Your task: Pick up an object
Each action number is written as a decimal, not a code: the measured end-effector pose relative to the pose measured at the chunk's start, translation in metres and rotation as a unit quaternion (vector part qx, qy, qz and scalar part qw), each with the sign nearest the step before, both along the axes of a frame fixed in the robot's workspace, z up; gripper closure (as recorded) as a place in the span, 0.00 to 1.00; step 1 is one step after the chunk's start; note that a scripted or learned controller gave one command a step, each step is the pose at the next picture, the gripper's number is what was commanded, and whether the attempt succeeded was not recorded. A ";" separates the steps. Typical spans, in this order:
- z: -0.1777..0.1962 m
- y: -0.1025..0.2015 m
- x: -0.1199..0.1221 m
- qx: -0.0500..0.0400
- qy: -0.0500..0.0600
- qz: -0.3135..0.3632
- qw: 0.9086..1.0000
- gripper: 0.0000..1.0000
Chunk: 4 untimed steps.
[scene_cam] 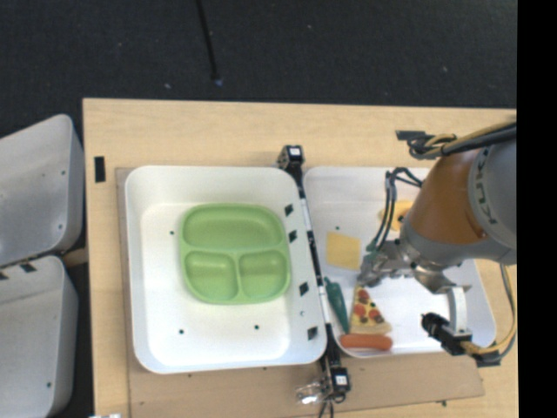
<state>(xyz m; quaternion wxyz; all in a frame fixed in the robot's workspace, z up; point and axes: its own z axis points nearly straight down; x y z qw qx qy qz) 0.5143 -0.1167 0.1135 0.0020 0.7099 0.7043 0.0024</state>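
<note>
The tabletop [104, 138] is pale wood and carries two white bins side by side. The left bin [157, 338] holds a green plate [235, 252] with three compartments, lying flat near the bin's middle. The right bin [348, 185] holds the loose objects. The arm [452, 207], grey with an orange band, reaches in from the right and covers much of the right bin's far and right portions. The gripper [376, 271] sits low over the right bin's centre; whether it is open, closed, or grasping anything cannot be told from this angle. A yellow cheese slice [343, 250] lies flat just left of the gripper. A pizza slice [368, 311] lies below the gripper, toward the near edge. A sausage [366, 343] lies just beneath the pizza slice, near the bin's front wall. A green tool [335, 303] lies along the bin's left wall, beside the pizza slice. A further yellow object [399, 211] shows partly behind the arm's cables; its shape cannot be determined.
</note>
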 end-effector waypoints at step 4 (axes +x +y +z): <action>0.144 0.047 0.007 0.000 0.002 0.008 1.000 1.00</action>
